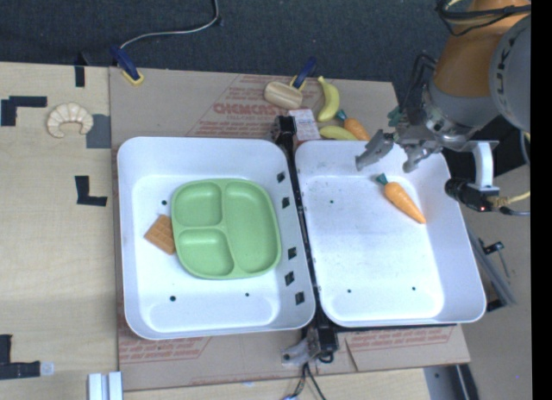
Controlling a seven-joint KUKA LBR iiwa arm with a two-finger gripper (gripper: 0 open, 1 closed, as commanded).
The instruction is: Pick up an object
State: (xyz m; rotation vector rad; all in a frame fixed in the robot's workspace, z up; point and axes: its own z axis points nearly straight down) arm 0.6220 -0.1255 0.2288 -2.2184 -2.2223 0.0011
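Hanging over the far right corner of the right bin (448, 295), the gripper (390, 155) has its two fingers spread apart with nothing between them. One finger (371, 152) points toward the bin's far edge, the other (414, 159) sits nearer the right wall. A carrot (404, 199) lies on the bin floor just below and beside the fingertips, apart from them, near the right wall, its green stub toward the gripper and its tip toward the near right corner. The arm (470, 53) reaches in from the right, its orange band above the wrist. In the left bin (138, 303) a green tray (226, 228) with three compartments rests near the middle, and a cracker (160, 234) pokes out from under its left edge. Behind the bins, on the bench (52, 303), lie a banana (329, 99), a bread roll (282, 94) and a second carrot (354, 127); a croissant (69, 119) sits well to the left.
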